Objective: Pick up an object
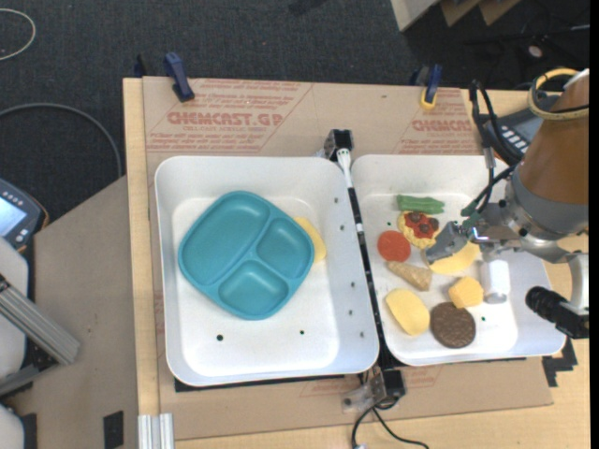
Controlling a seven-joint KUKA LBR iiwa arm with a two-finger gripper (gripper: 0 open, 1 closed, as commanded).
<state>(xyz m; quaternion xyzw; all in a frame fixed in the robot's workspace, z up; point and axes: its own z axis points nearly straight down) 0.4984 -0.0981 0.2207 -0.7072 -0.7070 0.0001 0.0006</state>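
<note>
While tool (pixel 456 242) hovers over yellow piece (pixel 456 264) in right bin (pixel 374 178) (finger state: cannot tell), centre before descending, clear of tomato (pixel 394 246).

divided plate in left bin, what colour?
Teal divided plate, plain, no pattern; seen in the camera view.

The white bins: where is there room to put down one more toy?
Left bin: bare floor along its near edge and in its corners, around the blue divided plate. Right bin: crowded in the middle, where the gripper hangs over the tomato, pizza slice and cookie. Its far corner beside the green bean is bare.
</note>
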